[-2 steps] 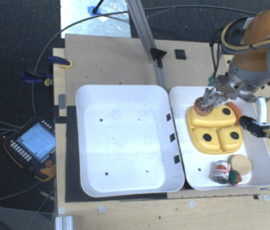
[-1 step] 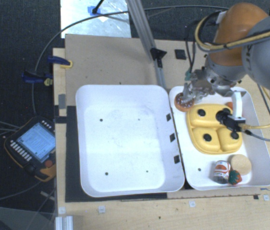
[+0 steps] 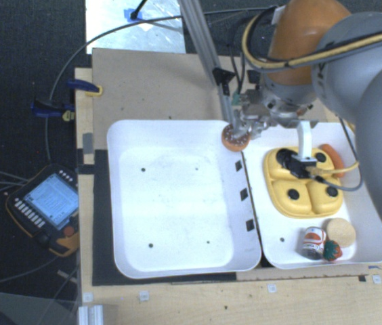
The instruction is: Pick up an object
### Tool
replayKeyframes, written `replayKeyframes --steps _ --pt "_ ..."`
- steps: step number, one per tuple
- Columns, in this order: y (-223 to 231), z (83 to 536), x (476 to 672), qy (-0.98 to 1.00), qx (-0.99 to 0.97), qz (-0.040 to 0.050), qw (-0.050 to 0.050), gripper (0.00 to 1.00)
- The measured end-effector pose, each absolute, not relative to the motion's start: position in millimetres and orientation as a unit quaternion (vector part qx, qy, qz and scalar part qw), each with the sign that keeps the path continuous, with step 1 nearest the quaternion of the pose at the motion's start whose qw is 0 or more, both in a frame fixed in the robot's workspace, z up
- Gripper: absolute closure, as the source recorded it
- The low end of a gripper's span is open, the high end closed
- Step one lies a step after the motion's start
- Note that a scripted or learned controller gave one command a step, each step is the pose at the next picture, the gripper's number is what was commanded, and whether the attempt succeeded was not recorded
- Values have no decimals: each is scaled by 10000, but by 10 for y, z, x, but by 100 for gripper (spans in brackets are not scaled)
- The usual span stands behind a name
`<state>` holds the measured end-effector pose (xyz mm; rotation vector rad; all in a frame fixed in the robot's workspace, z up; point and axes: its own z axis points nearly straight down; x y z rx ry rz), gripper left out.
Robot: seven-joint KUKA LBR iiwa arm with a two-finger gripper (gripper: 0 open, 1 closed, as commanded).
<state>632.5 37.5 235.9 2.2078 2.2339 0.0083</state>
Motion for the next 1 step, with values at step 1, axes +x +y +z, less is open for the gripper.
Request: replayKeyframes --steps 1 --pt "859 2412 6433 7108 7034 24 4 100"
